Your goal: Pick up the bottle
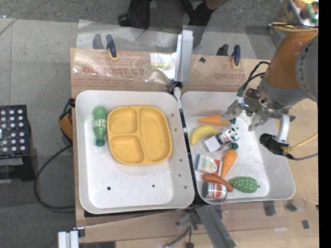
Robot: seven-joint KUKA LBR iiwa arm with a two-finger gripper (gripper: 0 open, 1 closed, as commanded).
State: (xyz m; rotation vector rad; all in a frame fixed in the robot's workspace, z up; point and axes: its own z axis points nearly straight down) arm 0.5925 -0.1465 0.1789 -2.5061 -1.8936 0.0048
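The fingers (243, 115) are spread wide apart and grasp nothing; one dark tip hangs near the orange carrot (213, 120) at the back of the right bin (282, 182), the pale one over bare white floor. Above them sits the smooth grey wrist with its orange band. Just below the fingers lie a curved yellow banana (201, 134), a small black-and-white toy (228, 136), a second carrot (229, 161), a little carton (207, 164), a red sausage (217, 181), a can (213, 191) and a knobbly green fruit (244, 184). The bottle (100, 124), glossy green plastic with a white label, lies well apart in the left bin (129, 198), along its left wall, just beside a yellow three-compartment plate (139, 134). Both shallow bins rest on the wooden table (305, 200).
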